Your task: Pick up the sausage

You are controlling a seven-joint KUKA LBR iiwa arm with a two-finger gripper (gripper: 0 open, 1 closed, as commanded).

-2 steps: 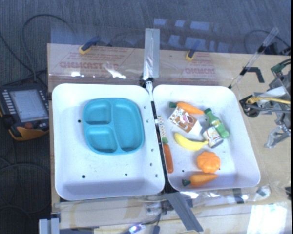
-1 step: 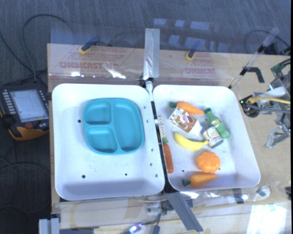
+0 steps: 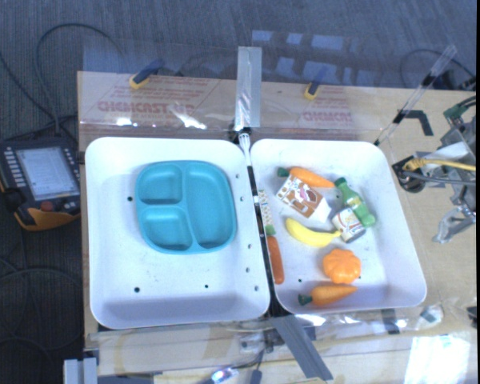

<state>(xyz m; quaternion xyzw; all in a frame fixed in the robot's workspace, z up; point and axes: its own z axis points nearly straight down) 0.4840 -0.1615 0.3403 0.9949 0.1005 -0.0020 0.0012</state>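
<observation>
From where I stand, the sausage (image 3: 274,260) lies in the right bin (image 3: 388,254), pressed lengthwise against that bin's left wall, right beside the ridge where it meets the left bin (image 3: 112,222). It is a slim reddish-brown stick pointing roughly toward and away from me. The banana (image 3: 310,234) is just beside its upper half, and a carrot (image 3: 330,294) is near its lower end. The orange pepper (image 3: 341,265) and the small carton (image 3: 302,197) sit farther into the bin. The left bin carries a blue divided plate (image 3: 184,206), well apart from all this. The gripper (image 3: 453,226) hangs off at the right side of the bench, outside the right bin and well apart from the sausage. It looks like a tangle of metal from here, and I cannot tell whether it is apart or together; nothing appears to be in it. I judge the sausage to be a light toy piece, probably smooth plastic or rubber, stiff enough to keep its shape but round and likely to roll or squirt out of a pinch. The best hold seems to be across its narrow width near the middle. The wall is the trouble: there looks to be little room on that side, so a grasp could easily jam on the rim or nudge the sausage.
</observation>
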